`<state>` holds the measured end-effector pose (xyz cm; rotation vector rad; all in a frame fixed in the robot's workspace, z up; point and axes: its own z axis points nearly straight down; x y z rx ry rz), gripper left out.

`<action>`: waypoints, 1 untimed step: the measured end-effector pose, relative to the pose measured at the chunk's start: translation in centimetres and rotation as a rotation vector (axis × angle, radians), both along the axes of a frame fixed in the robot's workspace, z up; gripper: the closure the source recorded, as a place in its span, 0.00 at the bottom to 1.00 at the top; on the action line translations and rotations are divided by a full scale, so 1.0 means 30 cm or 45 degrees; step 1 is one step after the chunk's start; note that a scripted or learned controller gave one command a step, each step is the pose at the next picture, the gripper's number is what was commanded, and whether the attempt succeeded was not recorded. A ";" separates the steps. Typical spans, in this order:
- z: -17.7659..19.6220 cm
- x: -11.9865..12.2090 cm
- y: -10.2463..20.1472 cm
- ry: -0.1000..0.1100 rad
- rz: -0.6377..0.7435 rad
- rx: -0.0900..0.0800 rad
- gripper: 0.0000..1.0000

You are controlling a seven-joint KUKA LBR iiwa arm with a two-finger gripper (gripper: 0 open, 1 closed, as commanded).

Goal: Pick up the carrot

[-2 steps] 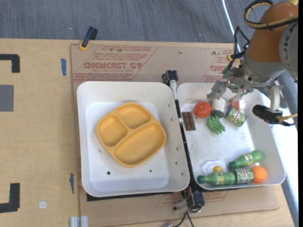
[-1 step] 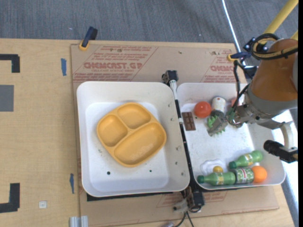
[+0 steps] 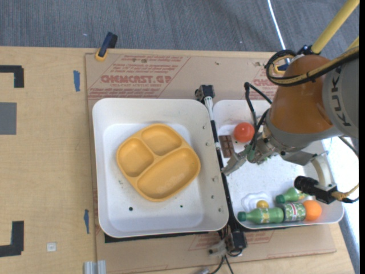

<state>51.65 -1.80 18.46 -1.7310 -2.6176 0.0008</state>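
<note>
The carrot [image 3: 312, 210] lies in the right bin's near right corner, its orange body against the rim and its green top [image 3: 291, 197] pointing left. My gripper [image 3: 236, 161] hangs low over the left part of the right bin [image 3: 239, 108], just below a brown bar [image 3: 226, 146]. It is well to the left of the carrot and nothing shows in its grasp. The orange wrist and grey arm hide the middle and right of this bin.
A red-orange ball [image 3: 244, 131] sits at the back of the right bin. A fried egg toy [image 3: 256, 201] and a green bottle [image 3: 271, 214] lie along its near wall beside the carrot. The left bin [image 3: 108, 153] holds a yellow divided plate [image 3: 158, 161].
</note>
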 end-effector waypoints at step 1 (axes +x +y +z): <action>-0.160 -0.054 0.270 -0.019 -0.205 -0.023 0.00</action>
